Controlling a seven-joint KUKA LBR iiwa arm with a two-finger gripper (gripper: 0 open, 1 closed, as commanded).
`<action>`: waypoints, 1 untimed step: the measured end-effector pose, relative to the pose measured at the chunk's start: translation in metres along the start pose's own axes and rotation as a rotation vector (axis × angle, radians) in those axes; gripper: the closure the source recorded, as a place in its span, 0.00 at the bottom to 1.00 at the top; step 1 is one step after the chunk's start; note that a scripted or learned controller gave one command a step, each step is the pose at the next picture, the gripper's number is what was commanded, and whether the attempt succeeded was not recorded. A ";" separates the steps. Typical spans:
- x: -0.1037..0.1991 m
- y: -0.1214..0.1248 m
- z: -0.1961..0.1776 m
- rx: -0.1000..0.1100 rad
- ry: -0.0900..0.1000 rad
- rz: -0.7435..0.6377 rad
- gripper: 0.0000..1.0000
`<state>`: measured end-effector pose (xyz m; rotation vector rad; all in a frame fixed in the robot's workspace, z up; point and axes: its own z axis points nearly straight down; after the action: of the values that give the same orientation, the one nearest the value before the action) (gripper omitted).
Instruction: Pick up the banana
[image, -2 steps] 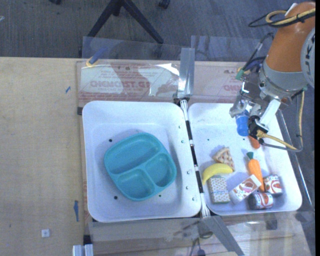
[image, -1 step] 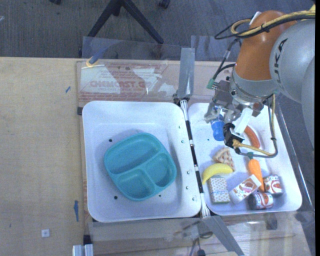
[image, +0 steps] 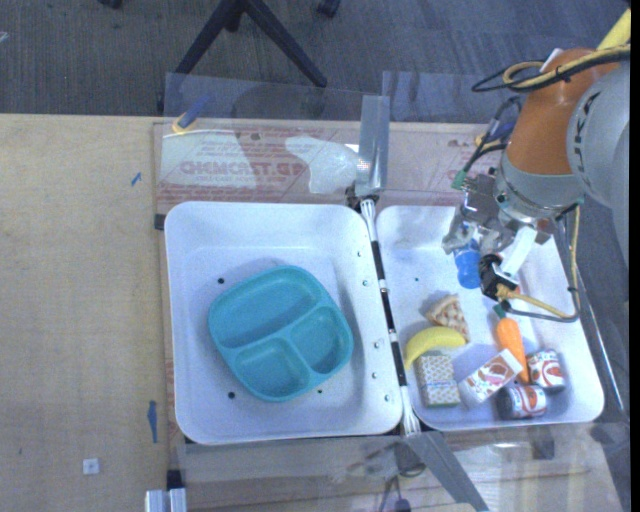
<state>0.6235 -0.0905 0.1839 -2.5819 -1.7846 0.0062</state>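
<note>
Banana (image: 433, 345) lying untouched in right bin (image: 420, 225), low on its left side, just beside cracker box (image: 438, 380) and pastry (image: 449, 315). Gripper (image: 478, 243) poised well above it near bin's upper part; open or closed, cannot tell. Nothing grasped yet: reach, descent, grip and lift all remaining.

2 shallow white bins (image: 190, 300), 1 teal divided plate (image: 280, 332), 1 yellow banana (image: 432, 344), 1 orange carrot (image: 511, 342), 2 small cans (image: 545, 370).
</note>
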 end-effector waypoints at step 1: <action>0.083 0.006 -0.001 -0.007 0.002 -0.195 1.00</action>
<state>0.6582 -0.0146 0.1846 -2.3996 -2.0301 -0.0025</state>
